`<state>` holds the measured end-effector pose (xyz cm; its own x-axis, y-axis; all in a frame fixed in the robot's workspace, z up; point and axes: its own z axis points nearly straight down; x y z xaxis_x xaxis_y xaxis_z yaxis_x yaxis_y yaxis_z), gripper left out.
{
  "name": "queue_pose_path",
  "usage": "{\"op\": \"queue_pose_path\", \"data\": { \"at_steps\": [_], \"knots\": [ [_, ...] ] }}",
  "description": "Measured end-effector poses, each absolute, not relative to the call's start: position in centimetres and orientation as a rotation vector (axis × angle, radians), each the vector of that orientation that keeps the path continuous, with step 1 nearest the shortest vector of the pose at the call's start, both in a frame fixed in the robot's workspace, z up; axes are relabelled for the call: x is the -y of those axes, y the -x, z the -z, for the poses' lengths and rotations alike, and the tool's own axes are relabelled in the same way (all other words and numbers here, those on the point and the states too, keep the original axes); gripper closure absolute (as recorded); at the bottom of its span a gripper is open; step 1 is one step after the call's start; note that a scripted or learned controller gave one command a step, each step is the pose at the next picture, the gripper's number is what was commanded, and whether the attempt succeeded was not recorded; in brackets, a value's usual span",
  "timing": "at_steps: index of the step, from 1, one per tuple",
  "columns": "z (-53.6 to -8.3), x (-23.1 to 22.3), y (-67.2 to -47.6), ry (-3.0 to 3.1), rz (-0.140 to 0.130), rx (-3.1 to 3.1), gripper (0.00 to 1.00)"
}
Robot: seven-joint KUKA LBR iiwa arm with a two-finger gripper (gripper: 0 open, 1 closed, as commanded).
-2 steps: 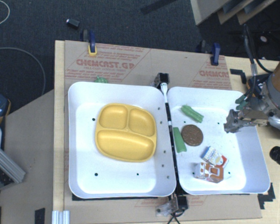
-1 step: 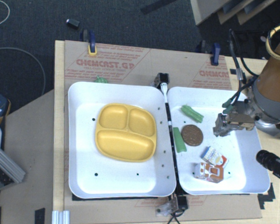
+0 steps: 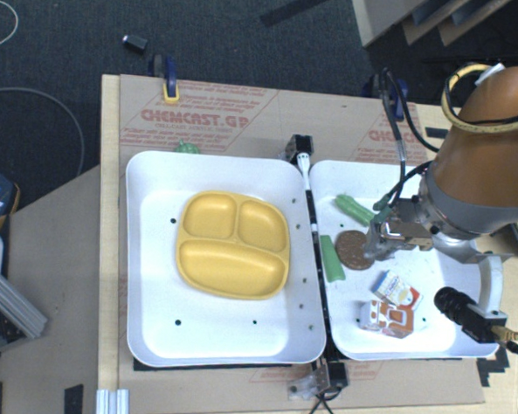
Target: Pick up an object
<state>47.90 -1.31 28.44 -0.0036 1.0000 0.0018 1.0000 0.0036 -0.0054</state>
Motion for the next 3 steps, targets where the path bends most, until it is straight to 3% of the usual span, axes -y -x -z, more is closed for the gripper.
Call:
{"op": "queue_pose_path", "data": {
  "at_steps": [1, 2, 3],
  "knots": [
    [-27.2, -2.9, -47.9, 2.213, -0.003, 2.223, 1.0],
    [-38.6, -2.4, -48.1, 2.226, 0.018, 2.231, 1.0],
    [-40.0, -4.0, -48.0, 2.221, 0.006, 2.226, 1.0]
  ]
}}
